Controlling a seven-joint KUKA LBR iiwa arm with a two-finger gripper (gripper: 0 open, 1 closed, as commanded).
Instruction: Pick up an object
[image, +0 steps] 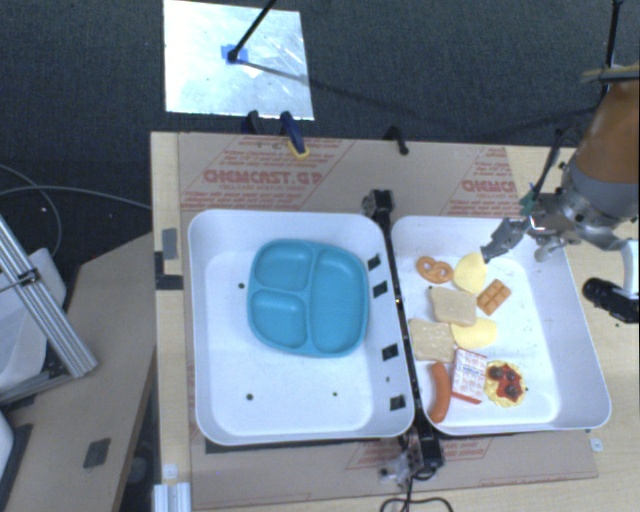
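2 shallow white bins side by side on the surface: left bin (215, 400) bearing a blue plate (307, 298) with 3 compartments, right bin (560, 330) bearing 9 small toy foods.

Gripper (497, 245) hanging at a slant over the far part of the right bin, tip just beside the yellow slice (470, 271); spread or pressed together, cannot tell from this angle. Nothing seen held.

Likely target, judged by nearness: the yellow slice, in the far left part of the right bin, touching or nearly touching the pretzel (434, 268) and close to the cream bread slice (453, 305).

For a clean grasp:
- Centre above 1 item before lowering, not over a gap between 2.
- Close across the short width of the yellow slice, away from the pretzel side.
- Descend straight, stopping short of the bin floor.
- Lift slowly to check the hold.

Shapes and materials, as judged: all apparently smooth moulded plastic, thin and lying flat, so little edge to catch. Pretzel looped with holes; orange cracker (493, 296) square and ridged; second yellow piece (480, 333) rounded; second bread slice (432, 340) flat and pale; sausage (441, 390) long, round, prone to roll; red and white packet (468, 372) flat; tart (504, 382) round with a bumpy red top.
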